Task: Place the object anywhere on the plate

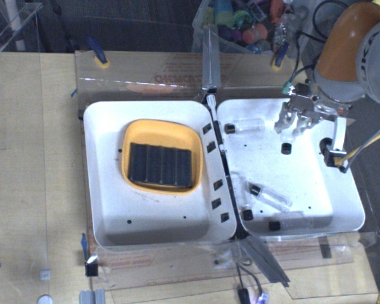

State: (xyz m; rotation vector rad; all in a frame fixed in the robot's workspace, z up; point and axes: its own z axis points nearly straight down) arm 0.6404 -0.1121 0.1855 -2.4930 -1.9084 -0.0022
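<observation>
The yellow plate (161, 155) is lying in the left bin (101, 170), and a dark ridged object (163, 165) is resting flat on it, covering most of its middle. The arm (351, 43) is reaching in from the right, and its gripper (296, 120) is hanging above the far part of the right bin (316, 195). How far the gripper is open, I cannot tell, and nothing is showing in its hold. In the right bin, one clear tube with a dark cap (244, 126) is lying near the far left corner, and another clear tube (269, 196) is lying nearer, slanted. A small dark piece (285, 148) is sitting just below the gripper.
</observation>
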